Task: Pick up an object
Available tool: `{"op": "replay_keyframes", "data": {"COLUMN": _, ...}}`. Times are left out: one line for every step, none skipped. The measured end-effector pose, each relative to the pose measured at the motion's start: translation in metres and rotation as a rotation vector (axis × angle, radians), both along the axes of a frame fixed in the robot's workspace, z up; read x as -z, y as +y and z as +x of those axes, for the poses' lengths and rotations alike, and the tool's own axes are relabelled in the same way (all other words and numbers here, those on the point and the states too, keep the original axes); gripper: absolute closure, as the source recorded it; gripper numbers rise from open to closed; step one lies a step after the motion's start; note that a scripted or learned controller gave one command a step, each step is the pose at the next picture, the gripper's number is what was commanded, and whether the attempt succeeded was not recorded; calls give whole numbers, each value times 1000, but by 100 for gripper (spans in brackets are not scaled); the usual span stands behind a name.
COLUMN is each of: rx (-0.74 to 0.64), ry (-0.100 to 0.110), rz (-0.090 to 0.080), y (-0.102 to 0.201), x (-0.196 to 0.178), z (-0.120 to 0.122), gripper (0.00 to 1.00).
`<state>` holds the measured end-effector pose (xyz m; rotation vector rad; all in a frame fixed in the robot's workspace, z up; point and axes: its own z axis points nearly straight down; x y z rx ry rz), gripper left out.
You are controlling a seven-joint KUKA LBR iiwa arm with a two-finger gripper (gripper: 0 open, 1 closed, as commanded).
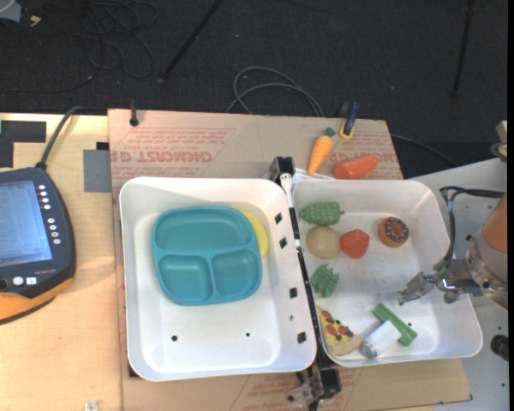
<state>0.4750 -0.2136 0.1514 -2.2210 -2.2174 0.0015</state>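
Camera view, gripper [421, 286] just above green-and-white bottle [387, 332], apart

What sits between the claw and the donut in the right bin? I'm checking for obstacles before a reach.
In the camera view, only bare white bin floor lies between the claw and the donut; no toy sits on that stretch.

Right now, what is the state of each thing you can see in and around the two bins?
teal tray: flat in the left bin, upright
donut: lying flat in the right bin
tomato: beside the onion
pizza slice: flat
carrot: lying outside the bins
gripper: low over the right bin, holding nothing
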Motion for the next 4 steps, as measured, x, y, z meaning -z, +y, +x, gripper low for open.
{"op": "replay_keyframes", "data": {"rx": 0, "ry": 0, "rz": 0, "y": 0, "x": 0, "z": 0, "gripper": 0}}
{"op": "replay_keyframes", "data": {"rx": 0, "ry": 0, "rz": 0, "y": 0, "x": 0, "z": 0, "gripper": 0}}
{"op": "replay_keyframes", "data": {"rx": 0, "ry": 0, "rz": 0, "y": 0, "x": 0, "z": 0, "gripper": 0}}
{"op": "replay_keyframes", "data": {"rx": 0, "ry": 0, "rz": 0, "y": 0, "x": 0, "z": 0, "gripper": 0}}
